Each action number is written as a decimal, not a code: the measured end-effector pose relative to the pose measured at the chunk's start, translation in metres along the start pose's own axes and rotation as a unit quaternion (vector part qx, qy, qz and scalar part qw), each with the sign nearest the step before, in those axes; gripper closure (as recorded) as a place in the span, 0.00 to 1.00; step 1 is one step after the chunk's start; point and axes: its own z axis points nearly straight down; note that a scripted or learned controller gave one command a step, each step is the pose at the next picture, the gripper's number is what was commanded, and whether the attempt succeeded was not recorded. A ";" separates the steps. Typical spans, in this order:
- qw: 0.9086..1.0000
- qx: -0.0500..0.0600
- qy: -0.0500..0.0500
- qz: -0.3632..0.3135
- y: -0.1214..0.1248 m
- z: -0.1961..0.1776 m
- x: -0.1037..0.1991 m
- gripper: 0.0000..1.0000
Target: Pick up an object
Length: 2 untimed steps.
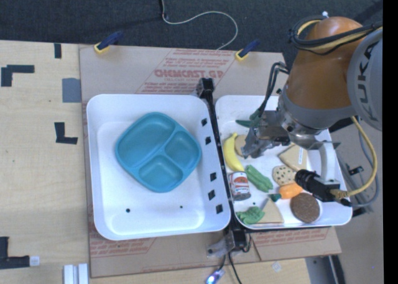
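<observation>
My gripper (254, 145) hangs low over the upper part of the right bin (336, 219), just right of a yellow banana (231, 153). Below it lie a green pickle-shaped piece (259, 178) and a small can with a red label (240, 185). To the right I see a tan wedge (296, 156), a speckled cookie (282, 174), an orange carrot (290, 191) and a round brown patty (305, 207). A leafy green piece (250, 216) and a pale slice (272, 214) rest at the bin's front. The arm's body hides the bin's back right part.
The left bin (102, 214) holds a blue divided plate (158, 151), set at a slant. A black divider (214, 146) runs between the two bins. A black connector with a yellow cable (318, 184) hangs from the arm over the right bin.
</observation>
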 end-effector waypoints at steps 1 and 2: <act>1.000 -0.001 -0.001 0.001 0.024 0.105 0.028 1.00; 1.000 -0.008 0.000 0.002 -0.004 0.031 0.018 1.00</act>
